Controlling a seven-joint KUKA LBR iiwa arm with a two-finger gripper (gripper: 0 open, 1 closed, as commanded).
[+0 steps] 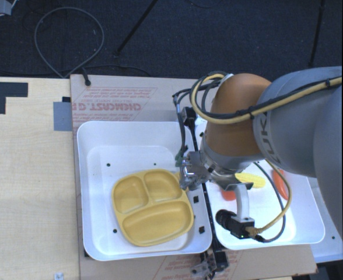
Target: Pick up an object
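Yellow divided plate (153,207) lay flat in the left bin (95,150), toward its near right corner, with three compartments facing up (two small ones at the back, one long one in front). It looked like moulded plastic: light, stiff, smooth and probably a little slippery, unlikely to break if dropped. Its raised rim or one of the ridges between compartments seemed the sensible place to pinch, since the flat floors offered nothing to close on. The gripper (186,177) hung at the plate's right back edge, close by the wall between the bins, largely masked by the orange-banded wrist; whether it was spread or pressed together I could not tell. In the right bin (311,226) lay a yellow object (254,181) and an orange-red one (280,185), partly hidden under the arm.
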